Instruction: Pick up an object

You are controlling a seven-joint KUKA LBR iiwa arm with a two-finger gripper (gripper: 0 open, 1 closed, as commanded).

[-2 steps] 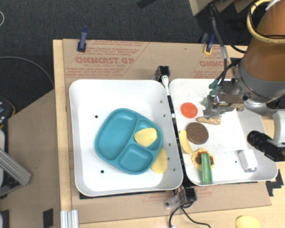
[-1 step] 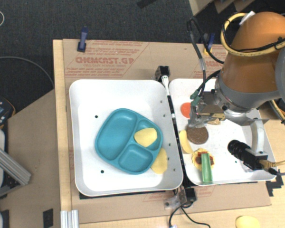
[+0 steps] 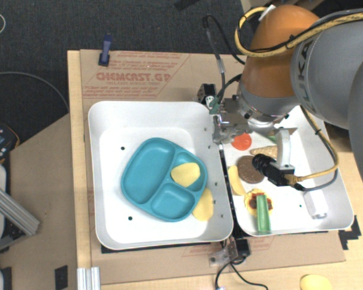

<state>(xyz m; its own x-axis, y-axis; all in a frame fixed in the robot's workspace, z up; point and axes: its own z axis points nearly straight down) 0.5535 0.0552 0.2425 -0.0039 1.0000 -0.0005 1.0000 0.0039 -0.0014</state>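
The arm's orange band and grey wrist hang over the back of the right bin (image 3: 327,219). My gripper (image 3: 228,125) is low near that bin's back left corner, just left of a small red-orange piece (image 3: 242,141). In front of it lie a brown round disc (image 3: 249,169), a tan sliver (image 3: 266,151), a yellow piece (image 3: 235,180) against the left wall, and a green stick (image 3: 263,213) resting on a yellow and red item (image 3: 251,199). Nothing shows between the gripper's fingers, since the wrist covers them.
The left bin (image 3: 103,162) holds a teal divided plate (image 3: 146,177) with a pale yellow piece (image 3: 185,173) on it. Another yellow piece (image 3: 203,205) lies at the plate's front right edge. The wall between the bins runs right beside the gripper.
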